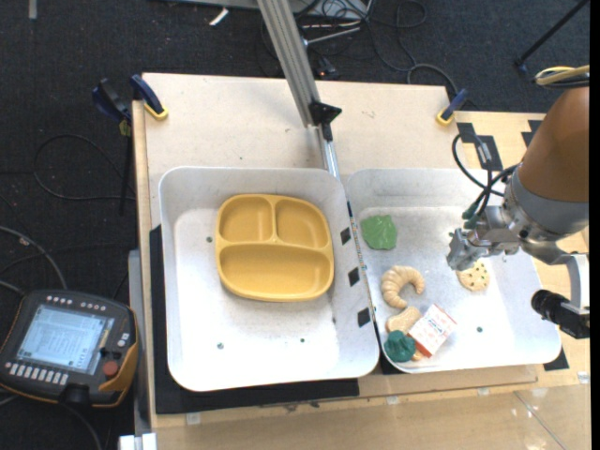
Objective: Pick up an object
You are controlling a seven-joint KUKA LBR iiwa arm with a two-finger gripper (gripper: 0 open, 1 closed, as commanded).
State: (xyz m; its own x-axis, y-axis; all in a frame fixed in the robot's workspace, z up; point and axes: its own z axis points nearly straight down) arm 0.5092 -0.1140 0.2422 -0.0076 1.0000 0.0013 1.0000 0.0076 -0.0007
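The right bin (525, 340) holds a light green piece (380, 232), a tan curved croissant-like piece (402, 284), a small white and red carton (433, 330), a dark green piece (401, 347) and a speckled cookie (475, 276). My gripper (462, 254) hangs low over the right bin, just above and left of the cookie. Nothing shows between its fingers. The arm comes in from the right edge.
A yellow three-part tray (275, 247) lies in the left bin (187, 345). A slanted metal pole (291, 50) meets the bins' shared edge at the back. A teach pendant (66, 340) lies on the floor at lower left.
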